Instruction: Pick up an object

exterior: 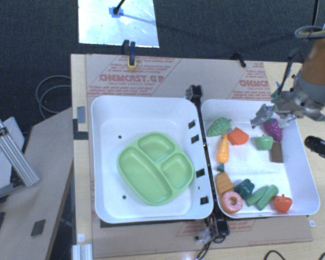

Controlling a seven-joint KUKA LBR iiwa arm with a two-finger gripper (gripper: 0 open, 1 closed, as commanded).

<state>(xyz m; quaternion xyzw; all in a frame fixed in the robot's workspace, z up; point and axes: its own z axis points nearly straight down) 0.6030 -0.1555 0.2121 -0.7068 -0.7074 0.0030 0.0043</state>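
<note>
The right bin (306,169) holds several toy foods. My gripper (273,118) hangs over its far right part with its fingers (258,118) spread, so it is open. A purple bunch of grapes (272,129) lies just below the fingertips, in line with the gap; I cannot tell whether a finger touches it. Close by are a small green piece (264,142) and a brown bar (277,152). An orange-red piece (238,136), a leafy green piece (219,126) and a carrot (223,149) lie to the left of the gripper.
The left bin (111,118) holds a green divided plate (155,168). Along the right bin's near edge lie a waffle piece (223,182), a pink donut (231,201), a dark green pepper (244,187), a green cucumber (262,195) and a red tomato (283,203).
</note>
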